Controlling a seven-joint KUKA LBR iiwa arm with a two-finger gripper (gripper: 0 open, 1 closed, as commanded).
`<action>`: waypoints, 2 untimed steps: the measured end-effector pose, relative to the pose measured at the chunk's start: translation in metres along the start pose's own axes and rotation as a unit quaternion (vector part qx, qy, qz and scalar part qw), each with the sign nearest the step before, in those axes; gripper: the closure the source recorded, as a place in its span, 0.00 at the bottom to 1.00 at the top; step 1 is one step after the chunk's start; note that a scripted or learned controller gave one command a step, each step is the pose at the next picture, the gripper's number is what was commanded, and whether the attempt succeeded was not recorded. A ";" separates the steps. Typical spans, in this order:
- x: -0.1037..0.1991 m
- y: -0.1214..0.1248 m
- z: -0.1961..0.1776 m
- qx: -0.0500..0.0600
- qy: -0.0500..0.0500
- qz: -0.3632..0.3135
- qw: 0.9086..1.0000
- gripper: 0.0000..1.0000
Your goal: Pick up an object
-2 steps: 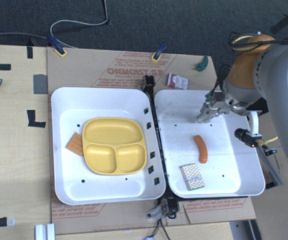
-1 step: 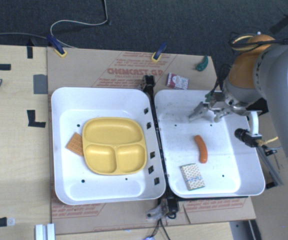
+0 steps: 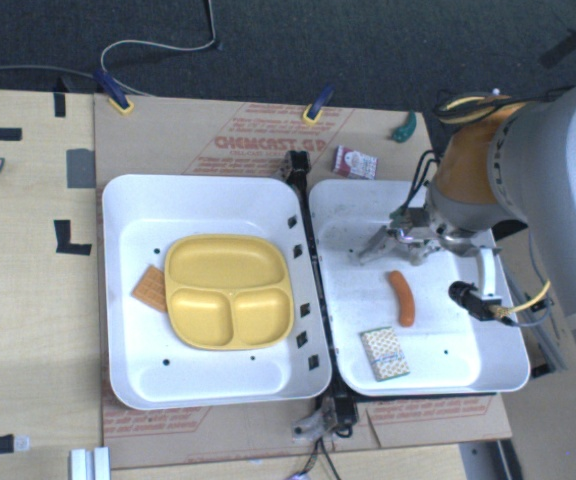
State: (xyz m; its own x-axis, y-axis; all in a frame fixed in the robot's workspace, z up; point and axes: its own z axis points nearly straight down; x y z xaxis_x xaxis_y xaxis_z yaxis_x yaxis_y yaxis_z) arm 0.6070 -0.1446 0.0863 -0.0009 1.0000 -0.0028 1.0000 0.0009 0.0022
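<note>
In the right bin (image 3: 468, 368) lies an orange-red sausage (image 3: 401, 297), near the middle. A small patterned packet (image 3: 384, 353) rests in front of it, near the bin's front wall. My gripper (image 3: 396, 247) hangs over the back half of this bin, just behind the sausage and apart from it. It is open, with nothing between its fingers. In the left bin (image 3: 138, 208) sits a yellow divided plate (image 3: 230, 290), with a brown cracker-like piece (image 3: 150, 288) tucked at its left edge.
The grey arm with its orange band (image 3: 468, 163) covers the right bin's back right corner. A small red-and-white packet (image 3: 354, 162) and a green clip (image 3: 404, 126) lie on the cardboard behind the bins. A black divider (image 3: 308, 268) runs between the bins.
</note>
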 end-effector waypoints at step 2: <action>-0.001 0.000 -0.010 0.000 -0.001 0.000 1.000 0.00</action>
State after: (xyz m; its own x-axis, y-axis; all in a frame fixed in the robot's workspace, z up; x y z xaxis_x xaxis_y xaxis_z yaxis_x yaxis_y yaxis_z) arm 0.6074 -0.1451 0.0962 -0.0008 1.0000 -0.0039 1.0000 0.0008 0.0030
